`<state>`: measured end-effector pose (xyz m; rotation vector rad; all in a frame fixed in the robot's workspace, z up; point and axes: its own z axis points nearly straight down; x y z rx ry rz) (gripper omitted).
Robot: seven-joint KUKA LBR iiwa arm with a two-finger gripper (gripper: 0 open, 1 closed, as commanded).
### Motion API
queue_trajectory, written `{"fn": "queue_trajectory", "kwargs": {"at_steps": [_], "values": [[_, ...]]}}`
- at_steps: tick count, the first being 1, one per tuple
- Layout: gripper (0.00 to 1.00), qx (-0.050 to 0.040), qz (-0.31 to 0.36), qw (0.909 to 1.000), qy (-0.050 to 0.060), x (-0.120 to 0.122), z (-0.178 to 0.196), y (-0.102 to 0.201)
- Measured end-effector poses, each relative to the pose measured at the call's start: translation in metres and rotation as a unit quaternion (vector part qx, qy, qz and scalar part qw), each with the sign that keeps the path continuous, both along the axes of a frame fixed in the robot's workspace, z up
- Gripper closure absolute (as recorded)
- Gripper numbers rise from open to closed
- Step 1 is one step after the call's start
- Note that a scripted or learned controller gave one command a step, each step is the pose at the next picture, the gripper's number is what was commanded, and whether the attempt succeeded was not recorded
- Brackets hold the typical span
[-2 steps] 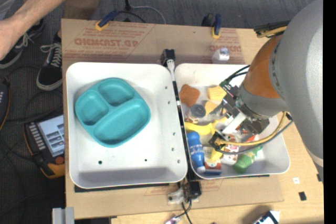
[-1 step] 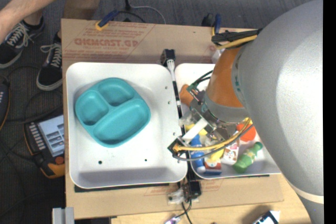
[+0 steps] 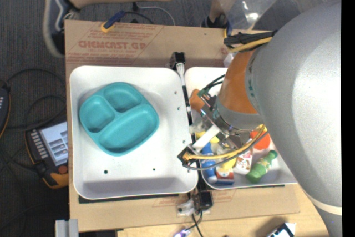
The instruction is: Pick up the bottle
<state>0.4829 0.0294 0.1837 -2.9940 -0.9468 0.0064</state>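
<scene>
The gripper [image 3: 213, 139] hangs low in the right bin [image 3: 194, 77]; its grip state cannot be told. A green bottle [image 3: 262, 167] lies just beside it.

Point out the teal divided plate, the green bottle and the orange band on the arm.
teal divided plate [image 3: 118, 117]: camera view, on the ridge where its three compartments meet.
green bottle [image 3: 262, 167]: camera view, on the middle of its body, in the right bin.
orange band [image 3: 236, 89]: camera view, on its lit front face above the wrist.
</scene>
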Motion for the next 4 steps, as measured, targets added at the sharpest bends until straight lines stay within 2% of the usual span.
{"fn": "queue_trajectory", "kwargs": {"at_steps": [1,2,3,4], "values": [[1.0,0.0,0.0,1.0,0.002,0.0,0.009,0.0],[1.0,-0.0004,0.068,0.9977,-0.002,0.046,0.125,0.016],[0.0,-0.0005,0.068,0.9977,-0.001,0.046,0.124,0.016],[0.0,0.0004,0.207,0.9784,0.0,0.001,0.072,0.055]]}}
